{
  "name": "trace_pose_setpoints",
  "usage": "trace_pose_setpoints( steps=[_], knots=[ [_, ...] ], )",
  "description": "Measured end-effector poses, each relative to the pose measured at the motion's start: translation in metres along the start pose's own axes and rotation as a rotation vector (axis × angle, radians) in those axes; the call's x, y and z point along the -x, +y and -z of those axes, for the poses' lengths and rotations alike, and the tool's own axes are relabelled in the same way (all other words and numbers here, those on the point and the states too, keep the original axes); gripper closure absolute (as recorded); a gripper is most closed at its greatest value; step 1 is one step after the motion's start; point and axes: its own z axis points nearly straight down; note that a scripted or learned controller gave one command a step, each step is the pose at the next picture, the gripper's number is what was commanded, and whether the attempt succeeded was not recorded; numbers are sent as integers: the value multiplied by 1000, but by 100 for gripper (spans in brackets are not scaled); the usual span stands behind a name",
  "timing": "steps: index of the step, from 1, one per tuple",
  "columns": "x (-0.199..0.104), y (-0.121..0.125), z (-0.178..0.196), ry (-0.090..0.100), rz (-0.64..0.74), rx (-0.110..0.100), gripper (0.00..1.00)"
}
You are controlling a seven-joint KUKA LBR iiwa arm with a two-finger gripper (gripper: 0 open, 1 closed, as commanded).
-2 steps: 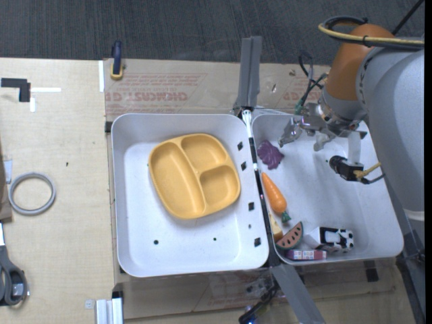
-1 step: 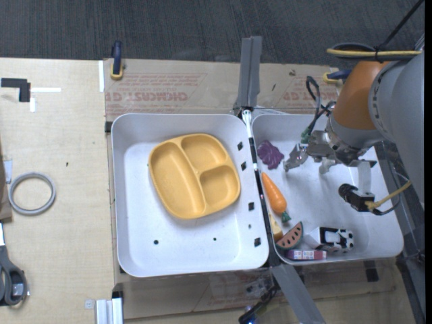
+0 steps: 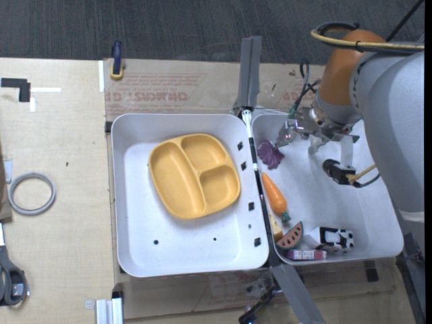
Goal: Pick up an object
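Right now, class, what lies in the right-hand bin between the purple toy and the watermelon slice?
In the camera view, a toy carrot lies between the purple toy above it and the watermelon slice below, along the right bin's left side.

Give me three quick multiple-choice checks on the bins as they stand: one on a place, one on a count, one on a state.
1. Where does the yellow plate lie?
A. in the left bin
B. in the right bin
C. on the bench outside the bins

2. How many compartments does the plate have?
A. two
B. three
C. four

3. How does the carrot stand relative to the tool?
A. clamped in it
B. lying loose in the bin, apart from it
C. hanging above the bin

Answers:
1 A: the plate sits in the middle of the left bin.
2 B: one long section and two smaller ones show.
3 B: the carrot lies on the right bin's floor by the divider, below the purple item, with the tool further up and to the right.
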Motion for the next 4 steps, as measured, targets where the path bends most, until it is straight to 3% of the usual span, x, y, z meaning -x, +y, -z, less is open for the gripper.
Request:
trace_pose_setpoints(
  steps=[1,2,3,4],
  knots=[
    [30,4,1,0,63,1,0],
    [9,-3,69,-1,213,3,0],
    [5,-69,5,1,-28,-3,0],
    [-8,-9,0,0,-176,0,0]
  ],
)
